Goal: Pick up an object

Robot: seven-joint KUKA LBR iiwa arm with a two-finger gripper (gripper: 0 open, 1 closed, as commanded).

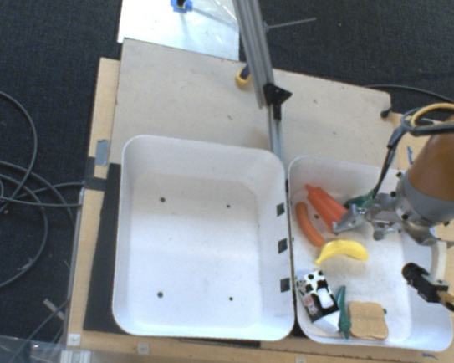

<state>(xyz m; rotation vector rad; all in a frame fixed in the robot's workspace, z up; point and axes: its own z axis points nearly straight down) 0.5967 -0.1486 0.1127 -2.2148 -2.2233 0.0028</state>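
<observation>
Banana (342, 251): the likeliest thing for me to take; it lies yellow and curved on the floor of the right bin (433, 330), just below and beside my fingertips, apart from them as far as I can judge.

My gripper (355, 220): low over the right bin, reaching in from the right; whether it is spread or closed I cannot tell from this slant, and I see nothing caught in it.

Orange pieces (317, 211): two long carrot-like shapes lying close together, just left of my fingertips and near the wall between the bins.

Risk of a wrong catch: banana and orange pieces sit close to one another, so I judge that a descent slightly off could pinch two things at once, or shove one aside.

Risk of slipping: the banana's curve and smooth skin could make it roll or squirt out of a grip across its narrow end.

Black-and-white object (318, 293): near the front of the same bin by the dividing wall, with a tan block (368, 320) and a green piece (343, 312) beside it; well clear of my tool for now.

Risk at the wall: working this near the dividing wall, a sideways push could wedge the orange pieces against it.

Left bin (142, 155): not involved in this reach.
</observation>
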